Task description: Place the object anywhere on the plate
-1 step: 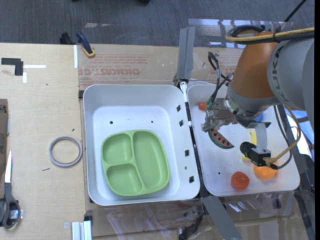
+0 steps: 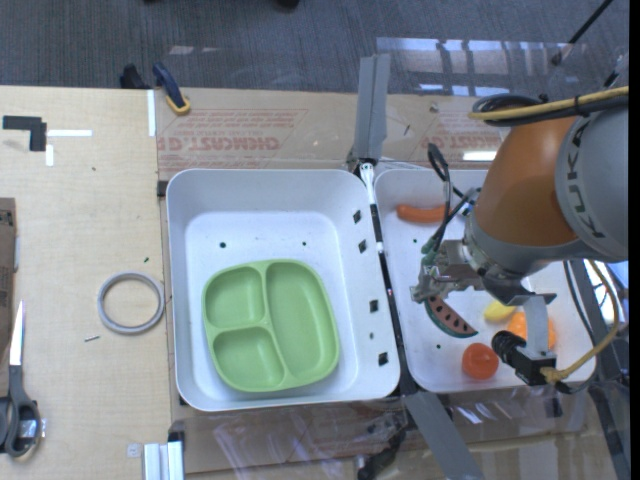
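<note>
A light green plate (image 2: pixel 270 323) with three compartments lies in the left bin (image 2: pixel 190 268), with nothing on it. In the right bin (image 2: pixel 400 268) lie toy foods: a watermelon slice (image 2: pixel 452 320), a red tomato (image 2: pixel 480 361), a yellow piece (image 2: pixel 497 313), an orange piece (image 2: pixel 517 324) and an orange carrot-like stick (image 2: pixel 420 211) at the back. My gripper (image 2: pixel 436 283) hangs low over the right bin, just above the left end of the watermelon slice. The wrist hides the part of the bin behind it.
A black divider with clips (image 2: pixel 378 268) runs between the two bins. On the wooden bench to the left lie a grey tape ring (image 2: pixel 131 301) and scissors (image 2: pixel 18 408). Cables (image 2: pixel 560 363) trail off the arm at the right.
</note>
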Action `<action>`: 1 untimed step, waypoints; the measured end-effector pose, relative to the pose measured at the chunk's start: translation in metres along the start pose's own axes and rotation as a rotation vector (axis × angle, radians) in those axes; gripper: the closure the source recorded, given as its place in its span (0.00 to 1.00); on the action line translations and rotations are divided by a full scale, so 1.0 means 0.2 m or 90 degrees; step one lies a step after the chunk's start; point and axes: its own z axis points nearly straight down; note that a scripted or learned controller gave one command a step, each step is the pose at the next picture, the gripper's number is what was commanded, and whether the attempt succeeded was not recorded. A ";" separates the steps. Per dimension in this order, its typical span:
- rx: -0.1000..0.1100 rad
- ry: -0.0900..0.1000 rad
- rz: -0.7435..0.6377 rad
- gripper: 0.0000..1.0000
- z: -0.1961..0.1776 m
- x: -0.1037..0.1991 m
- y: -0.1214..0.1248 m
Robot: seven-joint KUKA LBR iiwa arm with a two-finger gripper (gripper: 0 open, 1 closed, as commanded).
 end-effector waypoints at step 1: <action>-0.002 -0.001 -0.004 1.00 -0.70 0.23 -0.06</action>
